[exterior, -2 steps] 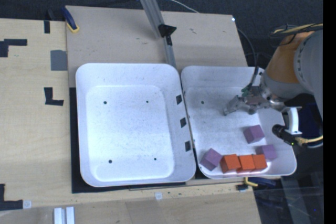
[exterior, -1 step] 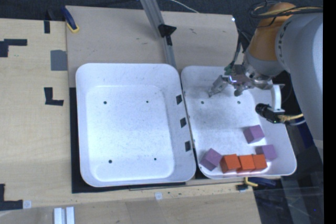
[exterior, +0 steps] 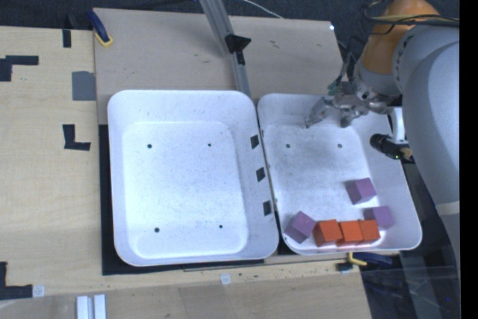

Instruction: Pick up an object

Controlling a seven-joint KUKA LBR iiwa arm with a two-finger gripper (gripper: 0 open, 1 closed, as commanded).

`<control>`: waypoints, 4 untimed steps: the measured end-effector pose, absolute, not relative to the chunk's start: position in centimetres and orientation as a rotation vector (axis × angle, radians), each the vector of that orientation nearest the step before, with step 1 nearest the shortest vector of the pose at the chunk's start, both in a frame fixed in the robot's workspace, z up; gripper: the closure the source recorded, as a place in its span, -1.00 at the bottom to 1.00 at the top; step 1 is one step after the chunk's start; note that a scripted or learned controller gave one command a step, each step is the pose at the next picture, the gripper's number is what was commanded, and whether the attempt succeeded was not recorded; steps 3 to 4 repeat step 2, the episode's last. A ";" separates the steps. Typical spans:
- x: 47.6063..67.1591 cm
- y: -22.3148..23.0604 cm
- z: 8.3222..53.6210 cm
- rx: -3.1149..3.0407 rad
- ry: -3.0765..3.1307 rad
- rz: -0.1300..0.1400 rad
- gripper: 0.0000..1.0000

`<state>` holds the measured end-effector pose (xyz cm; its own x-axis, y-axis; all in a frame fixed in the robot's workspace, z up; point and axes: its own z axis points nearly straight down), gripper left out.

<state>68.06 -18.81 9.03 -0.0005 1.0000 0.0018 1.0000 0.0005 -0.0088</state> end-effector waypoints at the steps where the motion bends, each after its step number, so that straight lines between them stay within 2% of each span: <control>1: 61.8 -19.6 9.2 -2.220 -2.218 0.007 -1.00; 2: 54.8 -20.8 9.1 -2.221 -2.215 0.008 -1.00; 4: 54.8 -20.8 9.1 -2.221 -2.215 0.008 -1.00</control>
